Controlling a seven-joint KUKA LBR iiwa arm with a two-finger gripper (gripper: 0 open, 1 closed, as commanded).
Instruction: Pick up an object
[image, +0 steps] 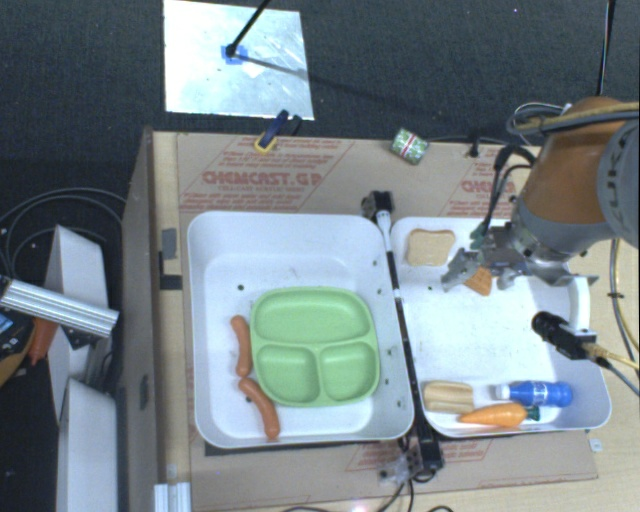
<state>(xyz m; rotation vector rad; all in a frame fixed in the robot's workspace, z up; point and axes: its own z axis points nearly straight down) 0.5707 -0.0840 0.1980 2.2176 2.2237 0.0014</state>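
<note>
Two sausages (240, 345) lie at nine and seven o'clock of one green divided tray (315, 345) in the left bin (215, 250). One carrot (491, 415), one blue bottle (532, 393) and two bread pieces (430, 247) occupy the right bin (592, 400). Reaching from three o'clock, the grey-and-orange arm (580, 190) lowers its gripper (480, 272) over a small orange object (481, 282); finger spacing cannot be told. Cardboard covers the tabletop (290, 170).

right bin (590, 395) centre open | front edge crowded: bun (447, 396), carrot (492, 415), bottle (532, 393), seemingly touching
</note>
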